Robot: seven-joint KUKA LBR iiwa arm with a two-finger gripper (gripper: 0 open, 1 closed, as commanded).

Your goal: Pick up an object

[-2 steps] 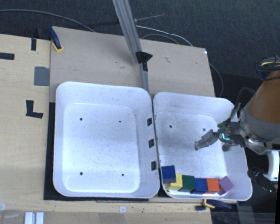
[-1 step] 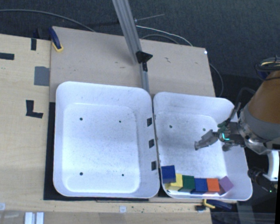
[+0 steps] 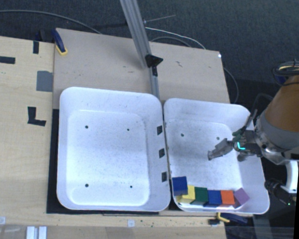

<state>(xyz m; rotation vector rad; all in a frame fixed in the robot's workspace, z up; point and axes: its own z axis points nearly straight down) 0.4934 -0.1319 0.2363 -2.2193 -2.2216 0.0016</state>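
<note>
Gripper hovering over right bin, nothing visibly between fingers, aperture hard to judge | blocks lying along near wall, row partly overlapping | arm cropped at right.

- The arm is bulky and rounded, with an orange band up top and a grey section below it, directly behind the hand.
- Yellow and dark cables loop over the orange part, well behind the hand.
- The wrist narrows into a dark grey block with black fittings just behind the hand.
- A small teal-green light glows at the base of the hand.
- The gripper is grey metal, slim and tapering toward its tip.
- A white bracket-like part sits behind and to one side of the hand, with a black piece just beyond it.
</note>
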